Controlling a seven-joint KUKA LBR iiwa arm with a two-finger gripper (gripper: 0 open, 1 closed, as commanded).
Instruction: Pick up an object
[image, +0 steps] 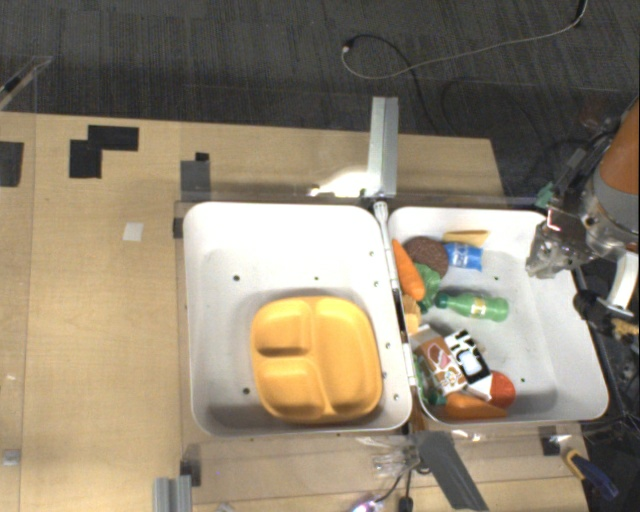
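The right bin (545, 345) holds several toy foods along its left side: an orange carrot (407, 271), a brown patty (428, 251), a blue can (464, 256), a green bottle (472, 305), a printed packet (440, 366), a black-and-white piece (467, 355) and a red tomato (497, 388). My gripper (548, 255) hangs over the bin's upper right part, right of the blue can and apart from every object. Nothing sits between its fingers.
The left bin (215, 300) carries a yellow divided tray (316, 356) near its front. A metal post (384, 140) stands behind the wall between the bins. Cables and the arm's body (615, 190) crowd the right edge.
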